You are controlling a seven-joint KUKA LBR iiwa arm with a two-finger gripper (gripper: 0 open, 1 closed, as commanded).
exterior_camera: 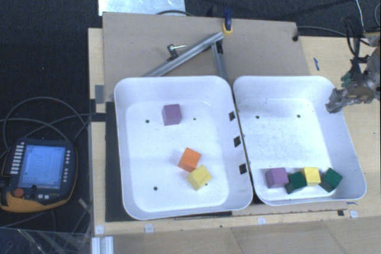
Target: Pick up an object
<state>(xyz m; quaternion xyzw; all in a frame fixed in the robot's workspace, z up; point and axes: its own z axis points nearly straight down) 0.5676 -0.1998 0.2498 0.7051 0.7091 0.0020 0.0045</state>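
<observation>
In the left bin (pixel 128 128) lie a purple cube (pixel 171 114), an orange cube (pixel 189 159) and a yellow cube (pixel 200 176), the last two touching. Along the near wall of the right bin (pixel 333 122) sit a purple cube (pixel 276 176), a dark green cube (pixel 294 182), a yellow cube (pixel 311 175) and another green cube (pixel 331 179). My gripper (pixel 337 102) hangs at the far right rim of the right bin, well away from all cubes, with nothing seen in it.
A metal bar (pixel 184 55) lies on the brown board behind the bins. A teach pendant (pixel 38 172) with cables rests left of the bench. Cables run near the arm at the right edge.
</observation>
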